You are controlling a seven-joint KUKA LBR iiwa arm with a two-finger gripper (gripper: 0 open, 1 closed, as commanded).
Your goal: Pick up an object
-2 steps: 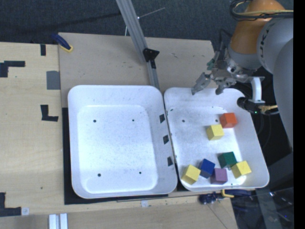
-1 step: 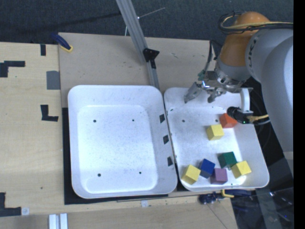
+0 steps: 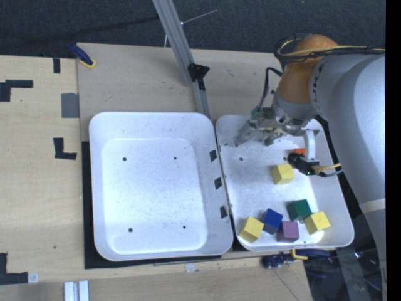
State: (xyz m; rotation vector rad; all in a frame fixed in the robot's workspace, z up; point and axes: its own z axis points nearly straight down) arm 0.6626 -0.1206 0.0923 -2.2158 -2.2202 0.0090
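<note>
In the right bin [image 3: 250,180], one yellow cube [image 3: 282,173] lies alone near the middle right. Along the front edge sit another yellow cube [image 3: 252,229], a blue cube [image 3: 272,219], a purple cube [image 3: 289,231], a green cube [image 3: 299,209] and a third yellow cube [image 3: 317,221]. My gripper [image 3: 254,140] hangs over the bin's far end, up and to the left of the lone yellow cube. It is open, with nothing between its fingers. The arm's grey body [image 3: 351,105] covers the bin's far right corner.
The left bin [image 3: 150,187] lies beside the right one. A slanted metal pole [image 3: 182,49] runs from the top down to the gap between the bins. A blue and yellow clamp [image 3: 83,55] sits at the back left of the bench, and another clamp [image 3: 282,259] at the right bin's front edge.
</note>
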